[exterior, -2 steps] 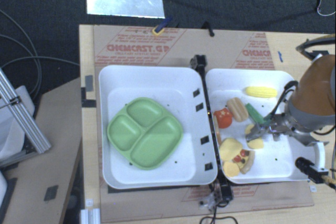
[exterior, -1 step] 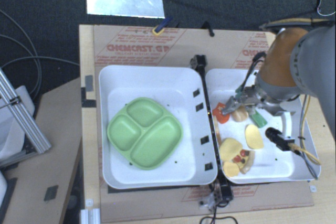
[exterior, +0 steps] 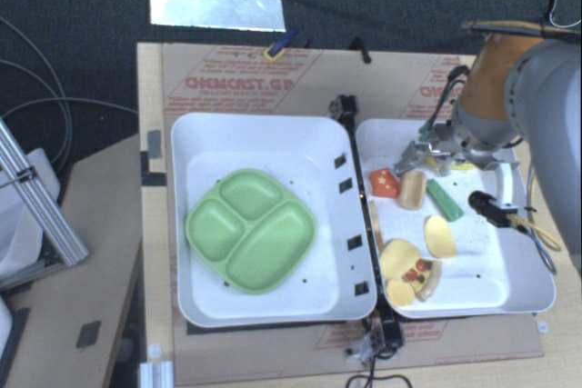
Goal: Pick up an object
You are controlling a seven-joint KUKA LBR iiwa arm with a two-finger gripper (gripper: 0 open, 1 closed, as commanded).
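Objects lie in the right bin [exterior: 523, 291], right of frame centre: red piece [exterior: 383, 184], tan cylinder [exterior: 413, 190], green block [exterior: 445, 199], yellow slices [exterior: 440, 237]. Gripper [exterior: 435, 150] hovers at the bin's upper area; finger state cannot be determined. Left bin [exterior: 264, 136] contains a green divided plate [exterior: 251, 230].

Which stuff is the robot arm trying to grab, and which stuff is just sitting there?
For the job: gripper; red piece; tan cylinder; green block; yellow pieces.

Just sitting there: green divided plate; left bin; cables.
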